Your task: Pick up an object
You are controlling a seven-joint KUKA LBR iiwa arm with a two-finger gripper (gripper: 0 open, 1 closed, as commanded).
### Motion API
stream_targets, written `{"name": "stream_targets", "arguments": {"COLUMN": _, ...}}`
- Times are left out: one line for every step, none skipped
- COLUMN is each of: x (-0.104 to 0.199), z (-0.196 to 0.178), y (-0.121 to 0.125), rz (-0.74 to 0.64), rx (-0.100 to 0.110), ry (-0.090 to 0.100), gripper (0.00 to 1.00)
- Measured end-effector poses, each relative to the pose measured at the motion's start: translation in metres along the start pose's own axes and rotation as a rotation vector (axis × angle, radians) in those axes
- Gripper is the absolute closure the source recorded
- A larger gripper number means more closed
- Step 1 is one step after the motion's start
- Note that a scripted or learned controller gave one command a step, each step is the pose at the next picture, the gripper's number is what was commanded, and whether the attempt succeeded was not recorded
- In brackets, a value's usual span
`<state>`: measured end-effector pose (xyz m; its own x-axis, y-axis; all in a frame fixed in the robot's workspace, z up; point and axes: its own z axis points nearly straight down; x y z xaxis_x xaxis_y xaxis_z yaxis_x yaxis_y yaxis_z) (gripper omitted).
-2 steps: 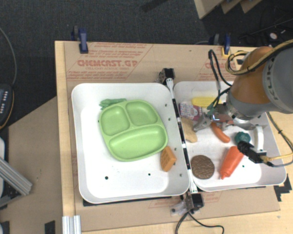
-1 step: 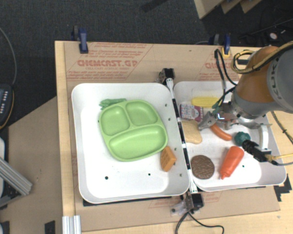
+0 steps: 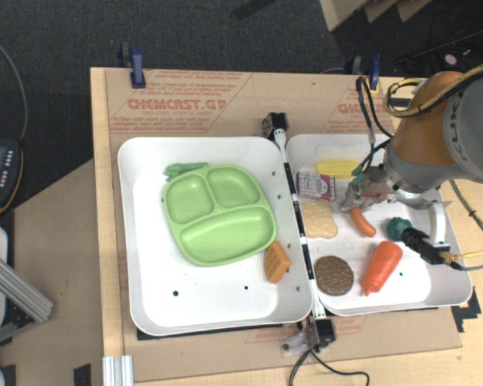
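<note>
My gripper (image 3: 359,199) hangs low over the middle of the right bin (image 3: 443,292), with the grey arm and its orange band reaching in from the right. Just below its tip lies a small orange sausage-shaped piece (image 3: 363,222); I cannot make out whether the two touch. To the left of the gripper are a pink and white packet (image 3: 314,185) and a yellow piece (image 3: 336,167). A pale cracker (image 3: 319,220), a round brown cookie (image 3: 334,273) and an orange carrot-like piece (image 3: 381,267) lie nearer the front.
The left bin (image 3: 145,240) holds a green divided plate (image 3: 217,214) and a small orange-brown block (image 3: 277,261) by its right wall. The wall between the bins (image 3: 298,215) runs just left of the cracker.
</note>
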<state>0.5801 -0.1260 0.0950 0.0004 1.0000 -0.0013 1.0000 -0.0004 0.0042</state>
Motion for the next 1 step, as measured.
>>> {"name": "stream_targets", "arguments": {"x": 0.1004, "z": -0.0961, "y": 0.033, "rz": -0.011, "rx": -0.008, "ry": 0.003, "gripper": 1.0}}
